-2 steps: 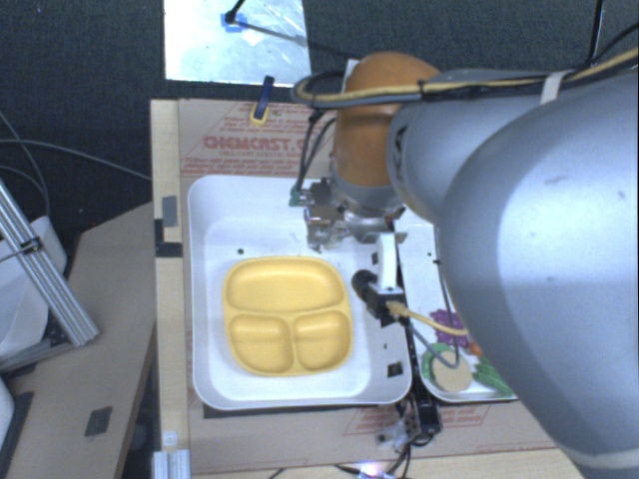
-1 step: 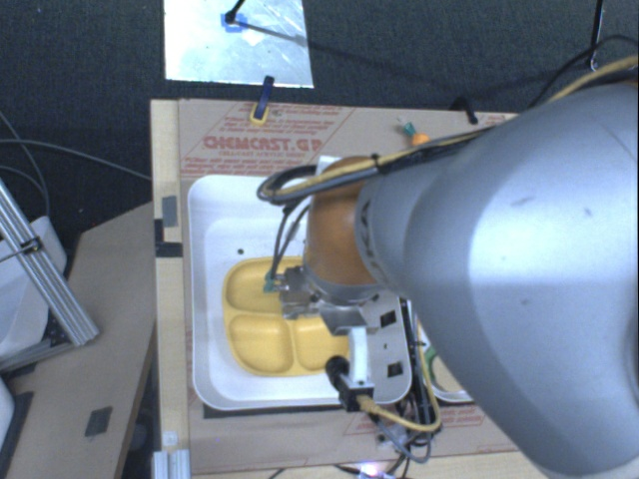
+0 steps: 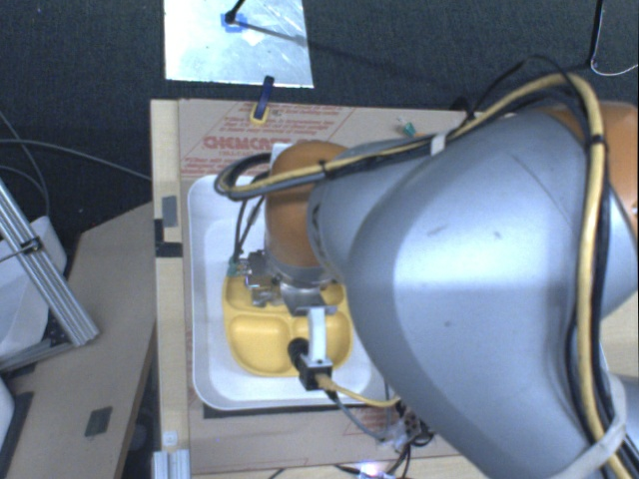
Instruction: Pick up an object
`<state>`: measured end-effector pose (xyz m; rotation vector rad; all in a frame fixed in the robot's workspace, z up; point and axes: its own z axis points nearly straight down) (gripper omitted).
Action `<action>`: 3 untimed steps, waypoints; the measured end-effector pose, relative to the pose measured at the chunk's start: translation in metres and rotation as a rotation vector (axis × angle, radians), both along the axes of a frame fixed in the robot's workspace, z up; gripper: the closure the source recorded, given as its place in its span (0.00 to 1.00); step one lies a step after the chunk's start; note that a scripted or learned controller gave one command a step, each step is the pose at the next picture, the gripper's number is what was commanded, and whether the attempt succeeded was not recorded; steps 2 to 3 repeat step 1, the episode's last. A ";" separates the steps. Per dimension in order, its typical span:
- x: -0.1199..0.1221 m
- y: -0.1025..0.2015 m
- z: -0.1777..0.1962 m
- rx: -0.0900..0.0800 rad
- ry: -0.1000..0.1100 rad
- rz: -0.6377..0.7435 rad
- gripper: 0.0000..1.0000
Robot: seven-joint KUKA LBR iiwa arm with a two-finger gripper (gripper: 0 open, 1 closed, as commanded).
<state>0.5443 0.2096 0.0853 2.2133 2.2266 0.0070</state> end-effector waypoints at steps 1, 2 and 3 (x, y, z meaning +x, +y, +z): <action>0.046 0.024 0.000 -0.003 0.007 -0.001 1.00; 0.046 0.024 0.000 -0.003 0.007 -0.001 1.00; 0.046 0.024 0.000 -0.003 0.007 -0.001 1.00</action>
